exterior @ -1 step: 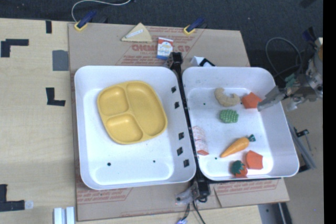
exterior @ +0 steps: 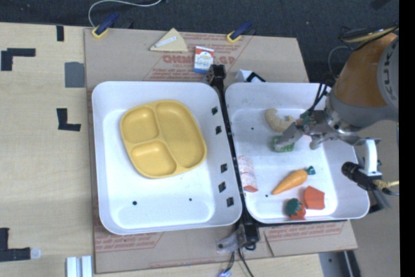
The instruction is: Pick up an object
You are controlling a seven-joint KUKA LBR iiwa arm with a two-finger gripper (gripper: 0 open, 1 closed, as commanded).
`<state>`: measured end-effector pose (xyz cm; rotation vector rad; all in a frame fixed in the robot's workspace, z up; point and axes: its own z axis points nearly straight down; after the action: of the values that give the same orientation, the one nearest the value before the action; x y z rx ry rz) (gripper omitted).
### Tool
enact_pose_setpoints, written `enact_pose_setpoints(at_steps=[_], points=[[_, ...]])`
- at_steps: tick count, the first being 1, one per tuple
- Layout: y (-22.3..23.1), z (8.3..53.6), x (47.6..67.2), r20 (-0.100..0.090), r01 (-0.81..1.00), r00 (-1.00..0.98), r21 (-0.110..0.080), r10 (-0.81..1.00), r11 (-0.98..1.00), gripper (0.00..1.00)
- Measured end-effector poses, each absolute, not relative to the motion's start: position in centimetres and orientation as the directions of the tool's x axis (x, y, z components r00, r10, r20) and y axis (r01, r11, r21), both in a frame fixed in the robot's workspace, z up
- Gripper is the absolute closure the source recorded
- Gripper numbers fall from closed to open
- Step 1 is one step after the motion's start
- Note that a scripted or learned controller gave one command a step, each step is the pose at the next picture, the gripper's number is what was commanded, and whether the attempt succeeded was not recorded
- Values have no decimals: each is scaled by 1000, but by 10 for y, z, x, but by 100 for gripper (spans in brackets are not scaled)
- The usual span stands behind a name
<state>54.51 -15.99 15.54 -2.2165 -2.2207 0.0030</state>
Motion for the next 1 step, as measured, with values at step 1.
enact_pose_setpoints(at_steps=[1], points=[[-173, 86, 499, 0, 1000, 0, 2, 1000, 0, 0]])
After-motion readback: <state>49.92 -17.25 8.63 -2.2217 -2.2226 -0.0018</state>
